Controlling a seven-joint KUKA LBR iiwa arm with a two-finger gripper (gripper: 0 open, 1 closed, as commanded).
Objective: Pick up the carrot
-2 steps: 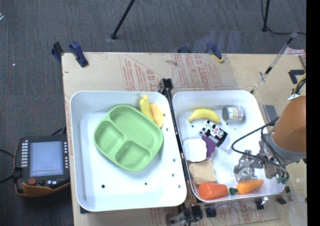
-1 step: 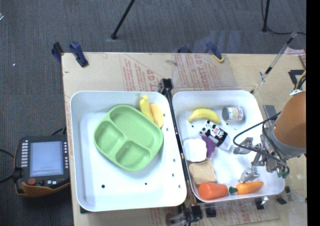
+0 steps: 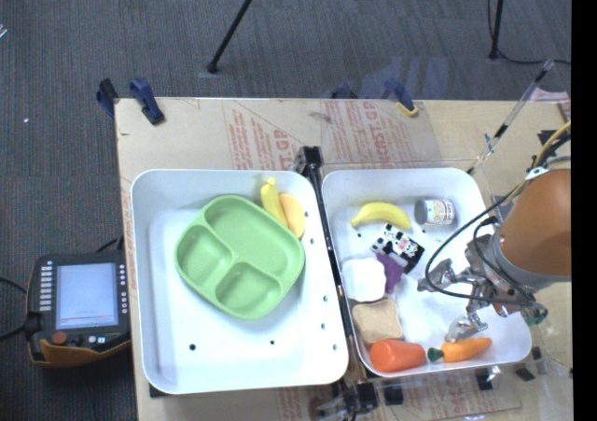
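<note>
Right white bin (image 3: 466, 184): the hand (image 3: 469, 324) hovers just above the carrot (image 3: 464, 349), fingers apart, gripping nothing.

Lab floor, from what I see. Dark carpet (image 3: 112, 27), tripod legs (image 3: 244, 8) standing far beyond the fingers, bench top (image 3: 280, 130) of printed cardboard held by blue clamps (image 3: 146, 100). Teach pendant (image 3: 79, 305) on the floor, well left of the fingers, past both bins.
</note>
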